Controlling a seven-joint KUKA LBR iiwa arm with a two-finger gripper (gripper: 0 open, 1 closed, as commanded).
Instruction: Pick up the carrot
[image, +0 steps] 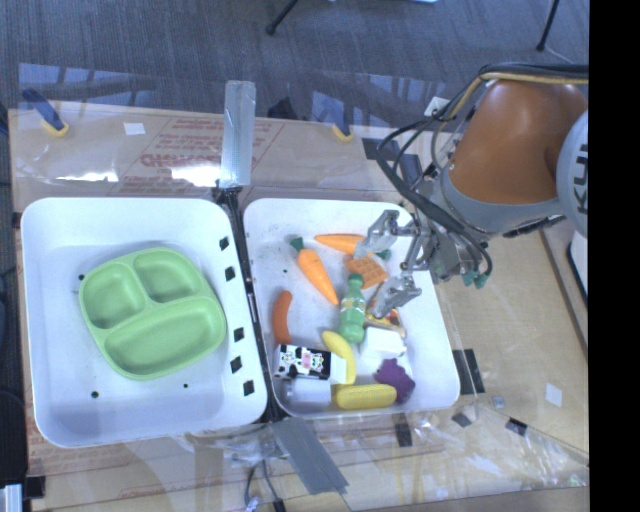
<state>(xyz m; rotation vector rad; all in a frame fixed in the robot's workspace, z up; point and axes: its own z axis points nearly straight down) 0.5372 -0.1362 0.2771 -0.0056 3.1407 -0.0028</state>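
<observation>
A robot hand (393, 262), fingers spread wide and holding nothing, hangs over the right bin (262, 222), where one carrot (317, 274) lies at upper left among crowded toys, two bananas (338, 351) included, so a descent risks closing on the green bottle (352, 309) beneath instead.

The arm (520, 140) is grey with a broad, rounded orange band. Black cables loop along its near side. Its gripper (392, 262) looks like bare grey metal, though blurred.
</observation>
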